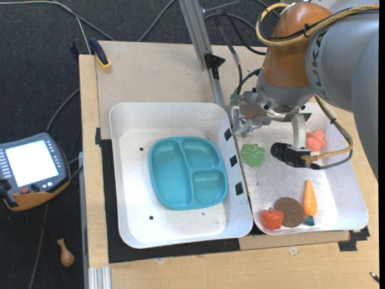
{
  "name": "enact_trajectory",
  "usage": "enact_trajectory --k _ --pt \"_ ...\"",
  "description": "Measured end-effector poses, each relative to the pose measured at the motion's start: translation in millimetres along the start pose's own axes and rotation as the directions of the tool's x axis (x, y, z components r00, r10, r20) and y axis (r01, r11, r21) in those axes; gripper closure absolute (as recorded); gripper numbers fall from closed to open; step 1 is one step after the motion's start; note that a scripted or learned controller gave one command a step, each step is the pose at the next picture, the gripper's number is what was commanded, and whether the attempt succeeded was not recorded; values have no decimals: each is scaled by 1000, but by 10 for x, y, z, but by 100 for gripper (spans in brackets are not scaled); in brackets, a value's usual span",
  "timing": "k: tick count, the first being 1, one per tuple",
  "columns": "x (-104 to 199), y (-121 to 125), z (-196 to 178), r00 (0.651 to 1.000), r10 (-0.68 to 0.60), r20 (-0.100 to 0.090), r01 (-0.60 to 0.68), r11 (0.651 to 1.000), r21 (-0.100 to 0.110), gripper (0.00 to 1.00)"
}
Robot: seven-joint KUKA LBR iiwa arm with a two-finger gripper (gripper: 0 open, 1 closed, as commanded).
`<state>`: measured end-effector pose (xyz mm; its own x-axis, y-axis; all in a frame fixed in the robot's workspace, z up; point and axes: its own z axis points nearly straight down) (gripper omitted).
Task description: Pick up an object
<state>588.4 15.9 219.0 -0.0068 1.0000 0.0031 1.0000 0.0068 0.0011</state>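
Hovering claw [272, 138], crinkled green lettuce [252, 155]

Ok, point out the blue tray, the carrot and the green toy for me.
Blue tray [174, 179]: camera view, on its large left compartment.
Carrot [309, 201]: camera view, on its orange body.
Green toy [252, 155]: camera view, on its middle.

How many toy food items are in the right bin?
5: a green lettuce piece near the divider, a pink item by the arm, an orange carrot, a brown round patty and a red piece in front. The arm may hide more.
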Motion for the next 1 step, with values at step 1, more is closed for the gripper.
enact_trajectory --k 1 --pt "532 260 72 1000 0 0 0 1000 -1 100"
